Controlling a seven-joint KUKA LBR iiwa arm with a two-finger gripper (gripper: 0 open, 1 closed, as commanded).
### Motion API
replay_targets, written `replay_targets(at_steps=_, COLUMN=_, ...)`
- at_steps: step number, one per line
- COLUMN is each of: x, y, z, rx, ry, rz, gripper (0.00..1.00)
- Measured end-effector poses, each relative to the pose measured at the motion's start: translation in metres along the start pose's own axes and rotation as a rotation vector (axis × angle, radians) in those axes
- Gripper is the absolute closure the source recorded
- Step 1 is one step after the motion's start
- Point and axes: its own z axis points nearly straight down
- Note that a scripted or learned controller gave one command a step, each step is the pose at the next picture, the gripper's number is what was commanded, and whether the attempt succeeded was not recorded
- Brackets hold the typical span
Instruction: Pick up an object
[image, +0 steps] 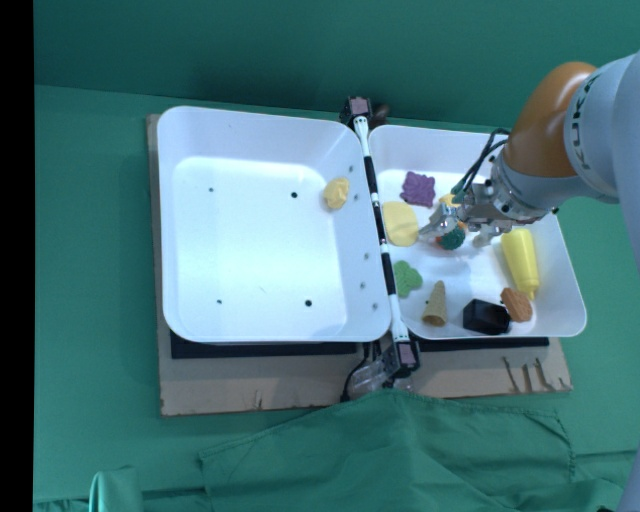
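The gripper (452, 226) sits low in the right bin (560, 300), over a small green-and-red toy (453, 238); whether it grips is unclear. Rise straight, clear of the yellow piece (401, 223) just left.

2 white bins sit side by side on a cardboard sheet (210, 385) over green cloth (90, 250). The left bin (200, 135) touches the right bin (560, 320) along a black-and-white divider (378, 235). A rumpled green drape (400, 455) covers the near edge of the cardboard.
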Motion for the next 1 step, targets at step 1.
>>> replay_targets(at_steps=1, x=-0.0009, y=0.0002, z=-0.015, rx=-0.008, ry=0.0, rz=0.005, gripper=1.0)
